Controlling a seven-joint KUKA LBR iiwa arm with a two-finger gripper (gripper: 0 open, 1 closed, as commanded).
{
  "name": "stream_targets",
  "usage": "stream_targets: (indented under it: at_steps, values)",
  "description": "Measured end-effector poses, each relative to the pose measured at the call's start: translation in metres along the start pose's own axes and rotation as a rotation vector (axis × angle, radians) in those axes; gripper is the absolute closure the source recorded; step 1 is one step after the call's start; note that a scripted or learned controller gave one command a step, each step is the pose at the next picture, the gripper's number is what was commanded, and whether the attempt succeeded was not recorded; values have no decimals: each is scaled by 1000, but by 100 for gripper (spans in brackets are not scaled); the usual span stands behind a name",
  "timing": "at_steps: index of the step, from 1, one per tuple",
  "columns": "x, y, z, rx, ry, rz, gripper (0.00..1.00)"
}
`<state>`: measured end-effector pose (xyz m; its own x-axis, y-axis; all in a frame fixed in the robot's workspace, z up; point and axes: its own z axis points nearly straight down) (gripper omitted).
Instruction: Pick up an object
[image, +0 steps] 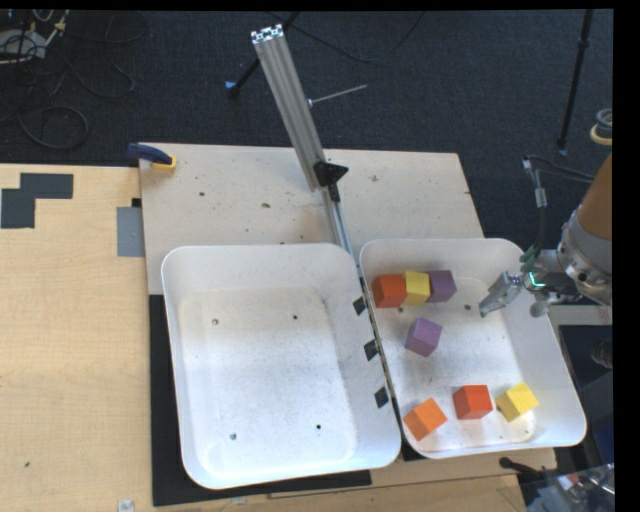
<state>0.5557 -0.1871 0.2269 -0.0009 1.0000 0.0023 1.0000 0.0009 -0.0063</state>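
Note:
The right bin (545, 345) holds several small blocks. A red block (390, 290), a yellow block (417, 287) and a purple block (441, 286) form a row at its far left. A second purple block (423, 336) lies alone near the middle. Along the near side are an orange block (427, 417), a red block (472, 402) and a yellow block (517, 401). My gripper (517, 302) hovers over the bin's right side, open, with nothing between its fingers. It is to the right of the purple blocks and apart from all blocks.
The left bin (260, 365) sits beside the right one, split from it by a ridge with black clips (368, 348). A slanted aluminium bar (295, 110) rises from the bench behind the bins. A blue and yellow clamp (152, 156) lies at the bench's far left corner.

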Motion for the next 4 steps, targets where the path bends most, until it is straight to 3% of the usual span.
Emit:
stream_targets:
  at_steps: [1, 3, 4]
  values:
    - [0, 1, -2, -3, -1, 1, 0]
    - [7, -2, 109, 3, 1, 3, 0]
    - [7, -1, 135, -4, -1, 5, 0]
